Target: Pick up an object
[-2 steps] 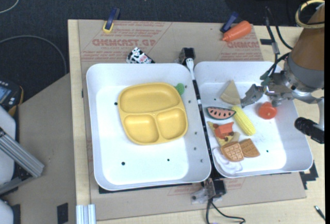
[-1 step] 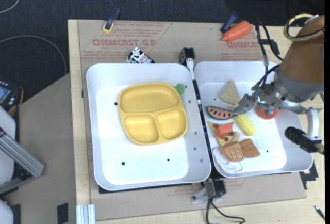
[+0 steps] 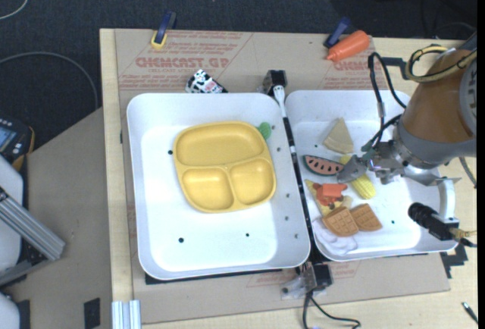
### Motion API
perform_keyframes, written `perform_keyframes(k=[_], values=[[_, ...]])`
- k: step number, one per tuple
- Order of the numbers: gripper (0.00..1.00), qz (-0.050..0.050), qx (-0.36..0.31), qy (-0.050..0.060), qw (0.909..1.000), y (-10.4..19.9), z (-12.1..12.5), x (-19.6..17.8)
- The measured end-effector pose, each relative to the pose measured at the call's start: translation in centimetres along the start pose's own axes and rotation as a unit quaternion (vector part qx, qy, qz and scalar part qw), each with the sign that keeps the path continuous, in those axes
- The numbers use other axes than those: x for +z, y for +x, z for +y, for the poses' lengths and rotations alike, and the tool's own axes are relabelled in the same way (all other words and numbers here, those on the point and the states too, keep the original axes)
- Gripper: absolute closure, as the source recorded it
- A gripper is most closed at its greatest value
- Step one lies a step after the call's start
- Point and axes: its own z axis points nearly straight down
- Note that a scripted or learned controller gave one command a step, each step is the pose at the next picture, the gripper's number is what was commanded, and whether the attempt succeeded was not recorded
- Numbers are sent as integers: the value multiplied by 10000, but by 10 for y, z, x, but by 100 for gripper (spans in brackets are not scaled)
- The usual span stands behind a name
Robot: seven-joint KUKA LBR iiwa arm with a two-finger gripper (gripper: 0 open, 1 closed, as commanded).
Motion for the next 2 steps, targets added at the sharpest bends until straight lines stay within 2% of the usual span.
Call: perform_keyframes(k=[1,2], values=[[0,-7,1,-28,10000,0,1,38],[100,-17,2,-45,10000,0,1,27]])
